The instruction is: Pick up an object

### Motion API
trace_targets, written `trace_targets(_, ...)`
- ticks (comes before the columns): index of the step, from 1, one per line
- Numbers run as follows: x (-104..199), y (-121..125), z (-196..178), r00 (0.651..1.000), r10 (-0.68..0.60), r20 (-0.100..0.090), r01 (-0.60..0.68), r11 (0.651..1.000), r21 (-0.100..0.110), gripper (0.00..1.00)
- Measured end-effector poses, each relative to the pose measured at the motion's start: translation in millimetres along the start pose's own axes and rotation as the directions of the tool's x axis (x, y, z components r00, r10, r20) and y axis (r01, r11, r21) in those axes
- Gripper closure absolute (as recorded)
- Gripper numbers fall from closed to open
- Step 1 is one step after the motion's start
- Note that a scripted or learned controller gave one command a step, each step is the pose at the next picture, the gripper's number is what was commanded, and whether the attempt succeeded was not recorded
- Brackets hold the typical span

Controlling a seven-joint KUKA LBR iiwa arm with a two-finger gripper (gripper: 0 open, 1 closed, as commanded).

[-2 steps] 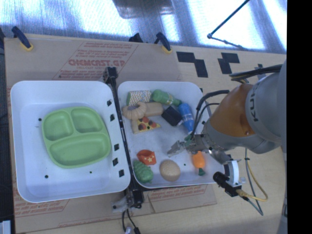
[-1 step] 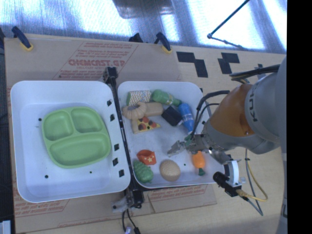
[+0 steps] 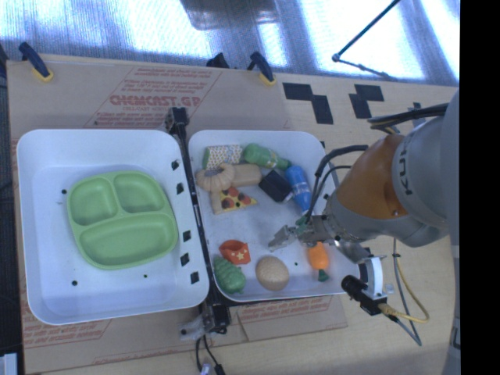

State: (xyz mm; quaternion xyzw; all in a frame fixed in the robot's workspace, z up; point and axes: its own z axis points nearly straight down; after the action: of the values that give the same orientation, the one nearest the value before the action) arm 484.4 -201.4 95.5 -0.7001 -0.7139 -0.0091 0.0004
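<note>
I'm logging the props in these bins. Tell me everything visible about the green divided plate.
The light green, plastic-looking divided plate lies flat, face up, in the left shallow white bin, roughly centred on its floor. It is a rounded rectangle with raised ridges forming three compartments: two smaller ones along the far side and one wide one along the near side. All three look bare. It touches only the bin floor.

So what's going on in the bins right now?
The arm has reached into the right bin from the right, with its claw low over the bin floor between the pizza slice toy and the orange carrot toy. Nothing shows between its fingers. The green divided plate sits alone in the left bin.
</note>
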Motion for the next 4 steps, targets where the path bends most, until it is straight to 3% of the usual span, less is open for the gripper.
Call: trace_targets(4, 0.0, 0.0, 0.0, 1.000, 0.000, 0.000, 0.000, 1.000, 0.000, 0.00)
